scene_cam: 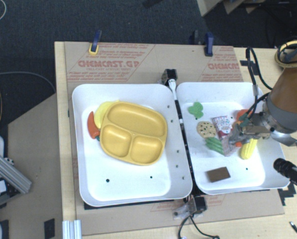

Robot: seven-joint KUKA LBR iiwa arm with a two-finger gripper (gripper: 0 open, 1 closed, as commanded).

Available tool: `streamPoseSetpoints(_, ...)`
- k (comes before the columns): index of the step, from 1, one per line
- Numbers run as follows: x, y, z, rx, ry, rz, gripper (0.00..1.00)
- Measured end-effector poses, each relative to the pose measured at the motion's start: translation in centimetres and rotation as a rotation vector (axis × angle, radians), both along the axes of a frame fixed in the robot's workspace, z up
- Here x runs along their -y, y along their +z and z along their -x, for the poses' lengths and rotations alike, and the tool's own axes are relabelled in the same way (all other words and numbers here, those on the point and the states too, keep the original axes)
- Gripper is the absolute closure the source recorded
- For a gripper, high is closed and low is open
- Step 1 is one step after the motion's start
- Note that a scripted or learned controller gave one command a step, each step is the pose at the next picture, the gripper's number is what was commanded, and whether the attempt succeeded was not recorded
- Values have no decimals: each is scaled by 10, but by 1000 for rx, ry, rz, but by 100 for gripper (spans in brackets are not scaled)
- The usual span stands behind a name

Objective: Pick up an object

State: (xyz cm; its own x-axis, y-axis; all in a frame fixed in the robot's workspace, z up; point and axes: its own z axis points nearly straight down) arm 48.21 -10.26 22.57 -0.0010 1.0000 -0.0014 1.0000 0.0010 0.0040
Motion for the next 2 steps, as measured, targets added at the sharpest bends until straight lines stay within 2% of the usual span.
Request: streamPoseSetpoints(2,-61,-11,-98,-1,3,-2,100)
